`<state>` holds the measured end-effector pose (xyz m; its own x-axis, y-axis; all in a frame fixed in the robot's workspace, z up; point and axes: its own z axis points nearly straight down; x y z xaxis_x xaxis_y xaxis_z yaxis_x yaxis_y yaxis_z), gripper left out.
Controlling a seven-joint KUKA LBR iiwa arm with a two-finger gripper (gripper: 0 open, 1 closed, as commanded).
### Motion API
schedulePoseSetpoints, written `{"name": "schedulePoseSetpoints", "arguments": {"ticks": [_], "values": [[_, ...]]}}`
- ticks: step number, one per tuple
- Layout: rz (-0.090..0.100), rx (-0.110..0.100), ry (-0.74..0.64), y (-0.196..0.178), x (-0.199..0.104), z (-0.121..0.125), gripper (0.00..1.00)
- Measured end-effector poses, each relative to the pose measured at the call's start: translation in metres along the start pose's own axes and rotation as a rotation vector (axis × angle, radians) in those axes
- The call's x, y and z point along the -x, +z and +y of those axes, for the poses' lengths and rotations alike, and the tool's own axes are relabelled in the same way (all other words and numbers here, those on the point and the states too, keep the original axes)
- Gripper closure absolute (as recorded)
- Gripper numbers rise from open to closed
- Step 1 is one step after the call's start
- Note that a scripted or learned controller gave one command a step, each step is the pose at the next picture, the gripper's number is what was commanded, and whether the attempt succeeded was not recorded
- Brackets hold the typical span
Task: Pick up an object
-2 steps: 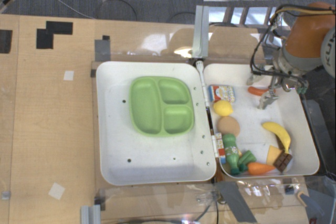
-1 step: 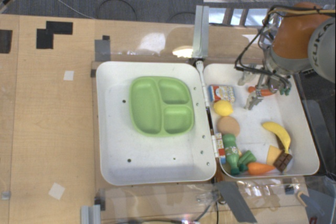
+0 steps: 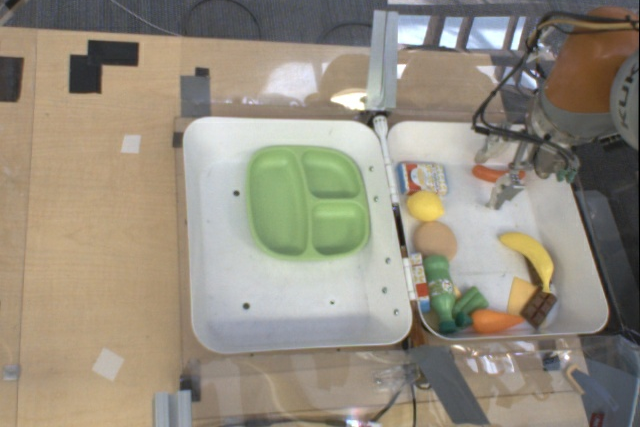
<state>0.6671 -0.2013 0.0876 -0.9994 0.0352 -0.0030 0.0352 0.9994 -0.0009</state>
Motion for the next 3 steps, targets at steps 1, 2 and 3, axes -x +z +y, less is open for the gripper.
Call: {"name": "schedulePoseSetpoints", "arguments": {"ticks": [1, 2, 3], "values": [[0.000, 0.002, -0.049, 0.000, -0.001, 0.059, 0.00], [0.010, 0.001, 0.079, 0.000, 0.001, -0.006, 0.00], [-0.008, 0.004, 0.176, -0.001, -0.017, 0.070, 0.00]]}}
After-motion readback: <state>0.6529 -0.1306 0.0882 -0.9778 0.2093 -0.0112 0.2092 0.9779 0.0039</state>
